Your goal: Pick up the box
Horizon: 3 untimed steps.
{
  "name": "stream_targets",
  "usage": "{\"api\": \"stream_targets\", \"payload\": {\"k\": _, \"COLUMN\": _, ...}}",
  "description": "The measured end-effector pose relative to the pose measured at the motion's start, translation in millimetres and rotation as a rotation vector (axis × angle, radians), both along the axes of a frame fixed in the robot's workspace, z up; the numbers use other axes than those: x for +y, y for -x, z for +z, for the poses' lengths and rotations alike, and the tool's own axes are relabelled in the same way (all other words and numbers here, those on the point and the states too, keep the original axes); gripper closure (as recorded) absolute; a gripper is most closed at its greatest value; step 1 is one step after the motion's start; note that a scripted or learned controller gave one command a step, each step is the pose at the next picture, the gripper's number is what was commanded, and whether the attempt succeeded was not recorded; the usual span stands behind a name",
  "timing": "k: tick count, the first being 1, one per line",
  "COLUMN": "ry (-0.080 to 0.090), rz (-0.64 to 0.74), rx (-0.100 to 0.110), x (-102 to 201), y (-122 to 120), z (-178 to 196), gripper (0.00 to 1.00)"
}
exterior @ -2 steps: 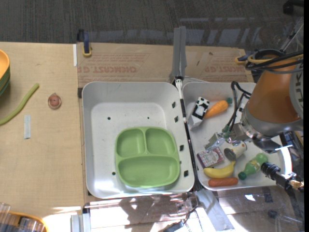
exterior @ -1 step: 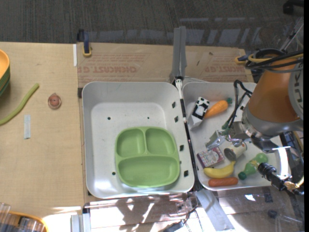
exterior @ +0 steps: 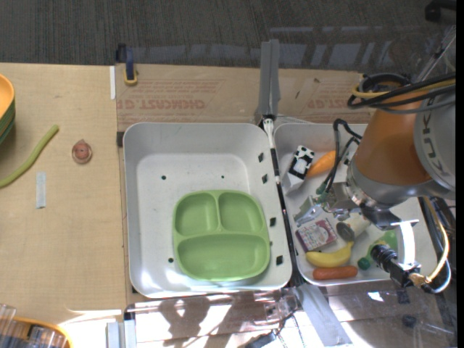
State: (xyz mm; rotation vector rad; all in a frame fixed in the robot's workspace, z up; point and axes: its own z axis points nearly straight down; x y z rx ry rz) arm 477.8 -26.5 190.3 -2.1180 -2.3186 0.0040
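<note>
White bins: 2; 1 green tray [exterior: 220, 235], 1 box [exterior: 315, 233], 1 banana [exterior: 330, 255]; tool [exterior: 341, 207] state unclear.

Far across the top: dark grey ribbed carpet floor [exterior: 181, 9]. Pale wooden bench top [exterior: 65, 245] fills the left. A brown corrugated cardboard sheet with reversed red print [exterior: 196, 96] lies flat behind the two bins. A grey metal upright post [exterior: 269, 78] stands at the far edge, between the bins. A small blue clamp [exterior: 121, 53] sits at the cardboard's far-left corner. Strong light falls on the near edge, with bright patches and hard shadows at near right [exterior: 239, 317].
</note>
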Motion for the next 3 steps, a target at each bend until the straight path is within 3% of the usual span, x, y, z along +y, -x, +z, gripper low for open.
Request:
{"api": "stream_targets", "payload": {"k": 1, "ry": 0.000, "rz": 0.078, "rx": 0.002, "x": -18, "y": 1, "z": 0, "gripper": 0.00}}
{"api": "stream_targets", "payload": {"k": 2, "ry": 0.000, "rz": -0.053, "rx": 0.000, "x": -15, "y": 0, "z": 0, "gripper": 0.00}}
{"api": "stream_targets", "payload": {"k": 3, "ry": 0.002, "rz": -0.193, "rx": 0.001, "x": 11, "y": -14, "z": 0, "gripper": 0.00}}
